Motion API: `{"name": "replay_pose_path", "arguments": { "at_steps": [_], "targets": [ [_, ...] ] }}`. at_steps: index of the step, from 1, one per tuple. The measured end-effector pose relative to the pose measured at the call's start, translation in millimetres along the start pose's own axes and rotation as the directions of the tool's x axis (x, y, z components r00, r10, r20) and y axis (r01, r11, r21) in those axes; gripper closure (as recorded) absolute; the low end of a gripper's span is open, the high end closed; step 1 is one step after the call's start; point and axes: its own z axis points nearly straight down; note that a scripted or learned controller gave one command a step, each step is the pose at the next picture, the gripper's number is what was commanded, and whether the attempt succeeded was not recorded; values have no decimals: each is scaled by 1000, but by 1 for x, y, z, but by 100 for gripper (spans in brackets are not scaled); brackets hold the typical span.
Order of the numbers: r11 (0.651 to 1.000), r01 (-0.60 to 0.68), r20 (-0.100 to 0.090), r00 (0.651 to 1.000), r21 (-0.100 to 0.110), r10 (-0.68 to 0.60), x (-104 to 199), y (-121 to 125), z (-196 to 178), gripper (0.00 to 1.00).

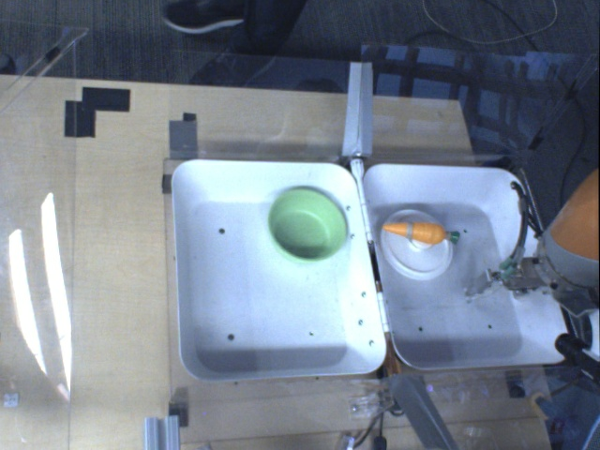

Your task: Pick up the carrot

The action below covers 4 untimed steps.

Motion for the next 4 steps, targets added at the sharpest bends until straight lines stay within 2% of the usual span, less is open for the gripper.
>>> {"name": "replay_pose_path", "arguments": {
  "at_steps": [1, 2, 3, 4],
  "targets": [
    [999, 43, -2, 999, 23, -43, 64, 84, -8, 0],
    [997, 82, -4, 997, 12, -82, 77, 168, -109, 0],
    [991, 136, -3, 991, 10, -136, 63, 164, 5, 0],
    [967, 254, 3, 967, -8, -254, 103, 143, 7, 0]
  ]
}}
